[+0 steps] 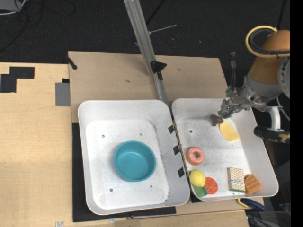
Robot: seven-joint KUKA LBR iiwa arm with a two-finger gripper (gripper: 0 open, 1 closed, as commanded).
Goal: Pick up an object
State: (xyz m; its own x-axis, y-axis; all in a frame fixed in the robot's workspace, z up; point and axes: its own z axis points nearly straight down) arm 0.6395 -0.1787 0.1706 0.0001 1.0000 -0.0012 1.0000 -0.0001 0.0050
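The grey arm [267, 74] is reaching in from the right, leaning down over the far part of the right bin [265, 150]. Its claw [227, 109] is hanging just above a small brown object [216, 120] near the bin's far wall, beside a yellow piece [229, 131]. How far the claw is gaping I cannot tell; nothing is visibly gripped. Open floor is lying between these and the pink doughnut [195, 155].

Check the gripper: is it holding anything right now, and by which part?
Cannot be told. The gripper is low in the right bin, at the upper end of the yellow piece, beside a small brown thing; no object visibly sits between its fingers.
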